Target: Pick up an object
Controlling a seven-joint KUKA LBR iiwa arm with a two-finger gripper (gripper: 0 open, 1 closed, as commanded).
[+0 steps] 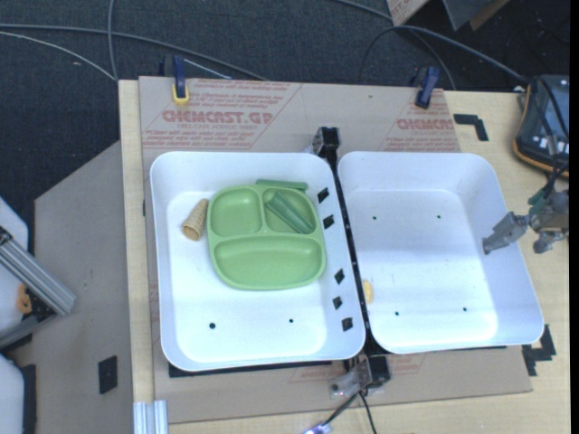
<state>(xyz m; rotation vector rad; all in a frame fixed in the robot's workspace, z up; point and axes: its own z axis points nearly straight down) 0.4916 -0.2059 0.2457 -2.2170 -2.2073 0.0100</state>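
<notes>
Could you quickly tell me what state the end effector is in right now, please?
End effector: at the right edge of the right bin, nothing visibly held; whether it is open or closed cannot be told.

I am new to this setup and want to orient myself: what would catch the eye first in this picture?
The green divided plate in the left bin stands out most, with a small tan cone lying just beside its left edge. At the far right, the gripper hangs over the right bin's right edge.
</notes>
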